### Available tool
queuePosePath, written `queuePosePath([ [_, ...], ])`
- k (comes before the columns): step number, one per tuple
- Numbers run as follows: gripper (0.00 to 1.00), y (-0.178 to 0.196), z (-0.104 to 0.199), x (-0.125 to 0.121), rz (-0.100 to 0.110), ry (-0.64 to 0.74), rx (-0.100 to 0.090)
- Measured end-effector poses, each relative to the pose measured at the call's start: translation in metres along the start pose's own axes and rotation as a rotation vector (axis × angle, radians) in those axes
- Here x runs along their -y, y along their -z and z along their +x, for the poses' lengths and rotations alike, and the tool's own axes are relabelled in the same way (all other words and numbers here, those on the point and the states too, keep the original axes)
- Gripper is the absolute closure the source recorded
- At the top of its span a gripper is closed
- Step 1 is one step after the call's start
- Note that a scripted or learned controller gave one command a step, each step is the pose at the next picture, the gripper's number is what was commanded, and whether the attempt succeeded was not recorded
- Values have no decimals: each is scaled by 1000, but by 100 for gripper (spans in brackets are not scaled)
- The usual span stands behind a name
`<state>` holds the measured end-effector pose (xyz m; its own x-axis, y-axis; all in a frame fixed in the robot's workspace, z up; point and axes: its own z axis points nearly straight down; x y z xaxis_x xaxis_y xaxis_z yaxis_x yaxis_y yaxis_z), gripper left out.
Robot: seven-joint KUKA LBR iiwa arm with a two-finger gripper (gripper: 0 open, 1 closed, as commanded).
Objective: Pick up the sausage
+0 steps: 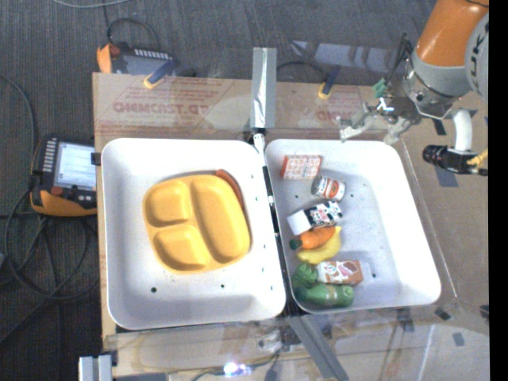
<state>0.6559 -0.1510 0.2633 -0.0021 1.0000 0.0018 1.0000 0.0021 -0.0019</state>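
The sausage (229, 182) is a reddish-brown strip in the left bin (127, 173). It lies against the upper right edge of the yellow divided plate (197, 221), which hides part of it. My gripper (370, 130) hangs over the far rim of the right bin (397, 213), well to the right of the sausage. Its two fingers are spread open with nothing between them.
The right bin holds a red and white box (302, 166), a small can (328, 187), a little carton (315, 215), a carrot (318, 236), a banana (324, 249), a juice box (342, 272) and green vegetables (321, 292). A handheld device (67, 173) lies left of the bins.
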Motion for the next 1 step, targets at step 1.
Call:
queuePosePath([
  [1, 0, -147, 39, 23, 2, 129, 1],
])
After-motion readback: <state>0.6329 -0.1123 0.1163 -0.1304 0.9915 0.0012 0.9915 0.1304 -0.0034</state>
